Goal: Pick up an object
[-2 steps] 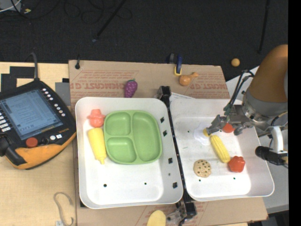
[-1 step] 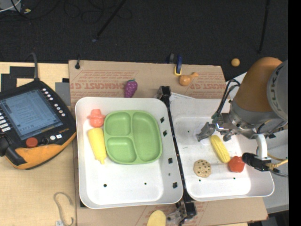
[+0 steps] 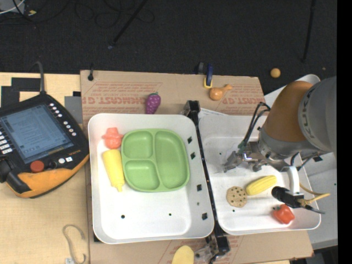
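My gripper (image 3: 233,164) hangs low over the left middle of the right bin (image 3: 220,142), above bare bin floor. A round brown cookie (image 3: 237,196) lies just below it in the view. To the cookie's right lies a yellow corn-like piece (image 3: 260,185). A red toy (image 3: 284,214) sits in the bin's near right corner. Nothing shows in the gripper.
The left bin (image 3: 143,219) holds a green divided plate (image 3: 154,159), a yellow corn cob (image 3: 114,169) and a pink toy (image 3: 112,138). Purple grapes (image 3: 152,102) and an orange pear (image 3: 219,92) lie on the cardboard behind. A teach pendant (image 3: 38,142) sits at the left.
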